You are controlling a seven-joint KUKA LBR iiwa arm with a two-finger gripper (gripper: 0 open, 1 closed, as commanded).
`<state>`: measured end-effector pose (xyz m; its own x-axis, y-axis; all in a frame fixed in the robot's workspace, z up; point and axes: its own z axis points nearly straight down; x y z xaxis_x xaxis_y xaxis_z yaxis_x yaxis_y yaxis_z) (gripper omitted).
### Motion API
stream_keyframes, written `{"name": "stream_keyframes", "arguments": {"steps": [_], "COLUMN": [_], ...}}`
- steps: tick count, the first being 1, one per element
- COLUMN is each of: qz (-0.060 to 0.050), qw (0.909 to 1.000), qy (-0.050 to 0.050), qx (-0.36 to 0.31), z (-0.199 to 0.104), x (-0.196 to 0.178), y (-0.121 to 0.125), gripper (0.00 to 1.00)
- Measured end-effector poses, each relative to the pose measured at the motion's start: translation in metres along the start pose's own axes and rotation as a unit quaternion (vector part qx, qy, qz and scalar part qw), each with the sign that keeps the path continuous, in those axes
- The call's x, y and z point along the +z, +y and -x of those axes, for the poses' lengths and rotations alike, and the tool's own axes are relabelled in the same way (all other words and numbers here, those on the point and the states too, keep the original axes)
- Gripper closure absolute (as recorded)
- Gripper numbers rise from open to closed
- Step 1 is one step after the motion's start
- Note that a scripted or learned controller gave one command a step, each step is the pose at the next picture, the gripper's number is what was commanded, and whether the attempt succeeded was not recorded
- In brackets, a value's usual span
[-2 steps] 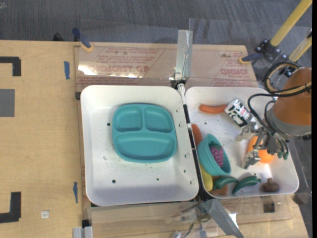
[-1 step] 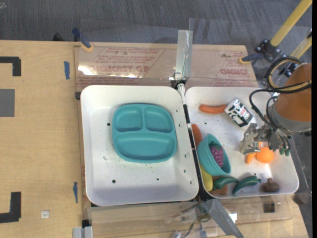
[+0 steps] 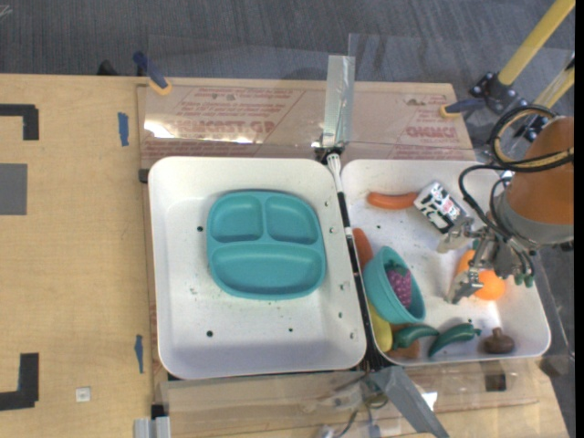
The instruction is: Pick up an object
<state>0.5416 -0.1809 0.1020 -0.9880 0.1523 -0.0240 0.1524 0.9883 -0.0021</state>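
— Where the claw (image 3: 470, 265) hangs in the right bin (image 3: 538, 322), what sits by it?

— An orange fruit-like toy (image 3: 490, 286), round, so it has no long axis or pointing end I can name. It lies just beside the claw's tips, toward the bin's right wall. Whether it sits between the fingers I cannot tell, nor how wide the claw stands.

— And around the orange toy?

— Left of it, a teal bowl (image 3: 394, 286) tipped on its side with a purple thing inside. Beyond the toy toward the far wall, a white-and-black item (image 3: 438, 203) and an orange carrot (image 3: 391, 201), its long axis running left to right. Nearer the front wall from the toy, a dark green piece (image 3: 452, 338) and a brown piece (image 3: 497, 340).

— Room to move?

— Bare white floor lies between the toy and the bowl. The left bin (image 3: 173, 272) holds a teal divided plate (image 3: 266, 245), well apart from the toy, on the desk (image 3: 73, 245).
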Motion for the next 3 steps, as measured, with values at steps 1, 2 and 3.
{"name": "stream_keyframes", "arguments": {"steps": [1,2,3], "qz": [-0.001,0.0,0.001], "qw": [1.0,1.0,0.9997], "qy": [-0.004,-0.004,0.006], "qx": [0.0,-0.001,0.023], "z": [0.003,0.002,-0.023], "x": [-0.012,-0.011,0.013], "y": [0.001,0.001,-0.033], "gripper": [1.0,0.0,0.0]}}
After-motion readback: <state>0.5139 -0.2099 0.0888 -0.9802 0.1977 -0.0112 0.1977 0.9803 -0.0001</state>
